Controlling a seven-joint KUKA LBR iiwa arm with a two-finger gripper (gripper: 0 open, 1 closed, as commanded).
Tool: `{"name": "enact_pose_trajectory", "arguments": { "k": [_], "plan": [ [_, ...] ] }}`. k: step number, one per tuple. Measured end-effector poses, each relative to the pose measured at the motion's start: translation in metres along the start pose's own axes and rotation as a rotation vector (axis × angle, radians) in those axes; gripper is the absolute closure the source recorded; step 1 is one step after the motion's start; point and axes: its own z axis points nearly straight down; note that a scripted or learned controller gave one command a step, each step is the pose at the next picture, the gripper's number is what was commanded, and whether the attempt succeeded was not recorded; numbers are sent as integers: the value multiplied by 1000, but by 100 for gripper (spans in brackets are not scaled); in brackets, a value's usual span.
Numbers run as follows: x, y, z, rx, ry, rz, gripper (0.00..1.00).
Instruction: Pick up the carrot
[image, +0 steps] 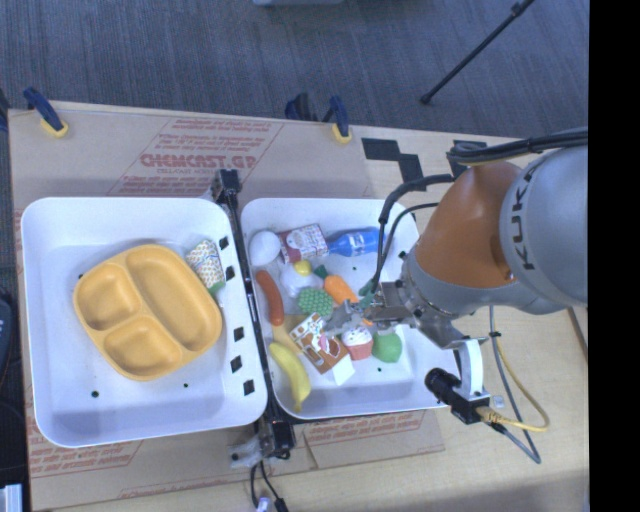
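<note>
Looming closest under the lens, the grey arm with its orange band reaches in from the right and covers the right-hand part of the right bin. That bin and the left bin sit side by side on the cardboard-covered bench. A yellow divided plate fills much of the left bin, with a small patterned box touching its upper right edge.

From where I stand, the gripper hangs low over the clutter in the right bin, and the carrot lies just beside it, up and to the left of the fingertips. The carrot's long axis runs on a slant, its green top toward the upper left and its orange body pointing down-right at the gripper. I judge the coming move to be a short shift up-left, with the fingers set across that slant.

Whether the fingers are spread or closed I cannot tell; the wrist housing and the toys blur together there, and I see nothing between them.

Crowding is the risk. A green textured piece touches the carrot's lower left, a cupcake and a green round fruit sit just below the gripper. Farther off lie a banana, a sausage, a blue bottle and a white egg.
</note>
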Motion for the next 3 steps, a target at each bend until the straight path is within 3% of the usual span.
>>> {"name": "enact_pose_trajectory", "arguments": {
  "k": [1, 2, 3],
  "plan": [
    [-42, 78, 99, -11, -3, 40, 0],
    [-41, 78, 89, -8, -1, 34, 100],
    [-5, 89, -59, -4, -3, -175, 100]
  ]
}}
